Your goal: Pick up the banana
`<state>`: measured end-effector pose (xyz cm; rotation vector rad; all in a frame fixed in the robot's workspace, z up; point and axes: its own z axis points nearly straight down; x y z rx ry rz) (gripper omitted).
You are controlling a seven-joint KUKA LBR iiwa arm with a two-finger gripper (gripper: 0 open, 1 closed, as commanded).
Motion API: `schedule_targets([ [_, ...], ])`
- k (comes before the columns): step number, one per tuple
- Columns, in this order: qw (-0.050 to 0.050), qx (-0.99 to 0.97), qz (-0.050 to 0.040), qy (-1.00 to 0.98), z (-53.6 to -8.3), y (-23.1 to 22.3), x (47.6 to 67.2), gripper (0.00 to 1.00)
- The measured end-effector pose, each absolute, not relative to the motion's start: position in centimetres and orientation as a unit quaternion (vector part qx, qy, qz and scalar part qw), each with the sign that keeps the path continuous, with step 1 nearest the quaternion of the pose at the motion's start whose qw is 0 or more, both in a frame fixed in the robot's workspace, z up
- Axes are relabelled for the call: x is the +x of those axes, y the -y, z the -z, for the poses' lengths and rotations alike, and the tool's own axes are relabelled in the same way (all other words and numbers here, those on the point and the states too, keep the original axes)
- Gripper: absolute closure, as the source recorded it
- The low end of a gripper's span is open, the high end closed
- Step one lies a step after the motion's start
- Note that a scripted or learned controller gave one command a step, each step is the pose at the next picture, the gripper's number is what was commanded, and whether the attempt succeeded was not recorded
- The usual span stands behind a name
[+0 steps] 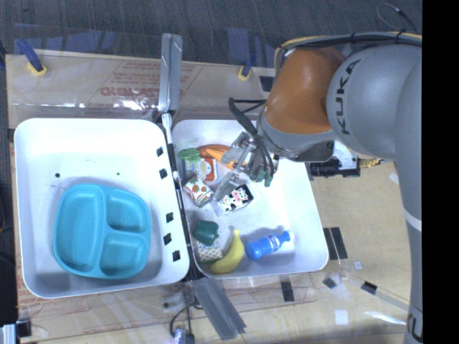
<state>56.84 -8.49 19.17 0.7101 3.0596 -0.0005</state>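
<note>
Looking down at the bench, the curved yellow banana (228, 255) sits near the bottom edge of the right-hand shallow white bin (305, 213), low in the middle of the frame. Its upper end tucks against a small dark green block (206, 230), and a blue plastic bottle with a white cap (268, 244) lies just beside it to the right.

The metal two-finger gripper (231, 180) hangs over the upper middle of that same bin, well apart from the banana. Honestly can't tell how wide it's spread or whether anything is in it, since it blends into the clutter underneath. That clutter includes an orange carrot-like piece (213, 151), a small green can (190, 160) and a black-and-white patterned item (236, 199), all partly covered and hard to read.

The grey arm with its orange band (305, 92) fills the upper right and hides part of the bin's far rim.

Over in the left white bin (43, 156), a light blue divided plastic tray (100, 228) sits toward the lower left.
</note>
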Motion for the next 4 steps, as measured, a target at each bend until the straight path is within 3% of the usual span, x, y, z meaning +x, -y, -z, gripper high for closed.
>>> schedule_targets([
  [1, 0.016, 0.04, 0.0003, -0.999, -10.5, 13.8, 49.9, 0.0],
  [2, 0.008, -0.022, 0.0015, -1.0, -9.8, 9.6, 49.2, 0.0],
  [3, 0.001, -0.018, 0.0001, -1.0, -19.7, 2.8, 53.8, 0.0],
  [4, 0.0, 0.084, -0.0003, -0.996, -11.6, 9.0, 51.2, 0.0],
])
